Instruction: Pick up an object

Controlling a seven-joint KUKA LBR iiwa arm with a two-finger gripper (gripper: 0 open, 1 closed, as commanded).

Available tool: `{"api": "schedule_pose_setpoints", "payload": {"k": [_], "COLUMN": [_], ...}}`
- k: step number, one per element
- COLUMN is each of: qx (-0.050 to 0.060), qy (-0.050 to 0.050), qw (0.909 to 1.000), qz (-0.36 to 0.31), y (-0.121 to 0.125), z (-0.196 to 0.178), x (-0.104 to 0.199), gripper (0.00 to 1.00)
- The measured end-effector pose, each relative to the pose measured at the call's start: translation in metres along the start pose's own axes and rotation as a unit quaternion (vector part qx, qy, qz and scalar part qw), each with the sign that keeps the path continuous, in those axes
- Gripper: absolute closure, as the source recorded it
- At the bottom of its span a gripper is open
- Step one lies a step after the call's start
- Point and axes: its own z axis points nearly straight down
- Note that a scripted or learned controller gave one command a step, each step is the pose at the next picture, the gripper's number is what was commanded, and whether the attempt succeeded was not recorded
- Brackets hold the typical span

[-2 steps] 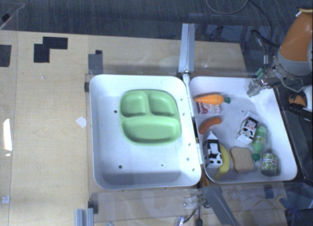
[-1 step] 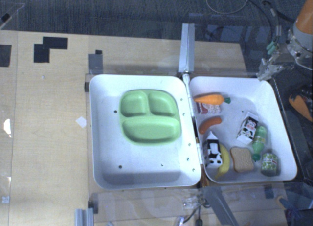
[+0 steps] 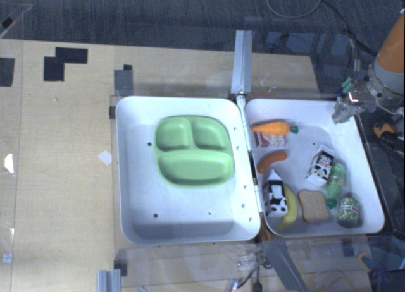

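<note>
The grey two-finger gripper [image 3: 345, 109] hovers at the right bin's [image 3: 370, 158] upper-right rim; whether it is open cannot be told. The orange plastic carrot [image 3: 272, 128], probably the nearest toy, lies toward eight o'clock from it, long axis three-to-nine.

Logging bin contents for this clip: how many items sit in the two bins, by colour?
Green: 3, tray, bottle, round item
Orange/red: 2, carrot, sausage
Black-and-white: 2, cartons
Yellow: 1, banana
Brown: 1, bread slice
Total: 9
</note>
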Motion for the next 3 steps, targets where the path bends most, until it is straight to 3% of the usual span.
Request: {"api": "schedule_pose_setpoints", "payload": {"k": [3], "qx": [-0.012], "qy": [-0.004], "qw": [0.9999], "qz": [-0.008], "y": [0.007], "z": [-0.04], "x": [0.002], "gripper": [1.0]}}
